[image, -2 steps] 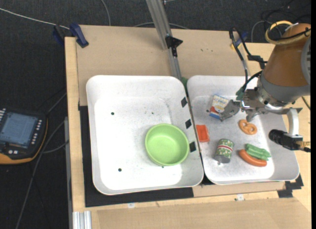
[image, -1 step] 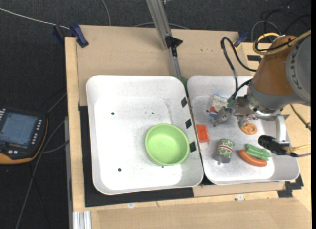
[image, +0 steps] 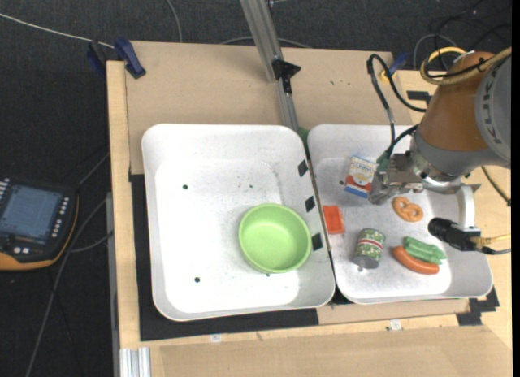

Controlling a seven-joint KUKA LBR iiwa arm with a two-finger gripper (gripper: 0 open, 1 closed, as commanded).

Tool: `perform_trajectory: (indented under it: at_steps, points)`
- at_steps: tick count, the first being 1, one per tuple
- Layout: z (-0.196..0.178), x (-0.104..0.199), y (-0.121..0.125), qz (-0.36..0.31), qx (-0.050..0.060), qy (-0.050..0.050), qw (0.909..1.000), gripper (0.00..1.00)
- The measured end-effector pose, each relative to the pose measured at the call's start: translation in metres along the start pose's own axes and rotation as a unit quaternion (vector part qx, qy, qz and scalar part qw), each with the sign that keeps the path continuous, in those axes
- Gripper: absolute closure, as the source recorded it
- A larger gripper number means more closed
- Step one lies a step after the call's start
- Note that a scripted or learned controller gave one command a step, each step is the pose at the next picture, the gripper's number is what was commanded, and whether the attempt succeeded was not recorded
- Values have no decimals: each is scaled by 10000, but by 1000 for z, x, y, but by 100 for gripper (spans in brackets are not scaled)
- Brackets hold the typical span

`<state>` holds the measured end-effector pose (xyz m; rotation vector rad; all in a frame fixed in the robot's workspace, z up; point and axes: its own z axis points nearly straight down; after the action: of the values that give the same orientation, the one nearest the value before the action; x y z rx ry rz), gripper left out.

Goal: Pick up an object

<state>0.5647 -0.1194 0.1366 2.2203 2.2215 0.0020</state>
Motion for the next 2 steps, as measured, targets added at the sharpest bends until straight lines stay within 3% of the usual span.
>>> perform_trajectory:
  at_steps: [2]
  points:
    - [-99, -5, -2, 1, -21, -5, 10000, 100]
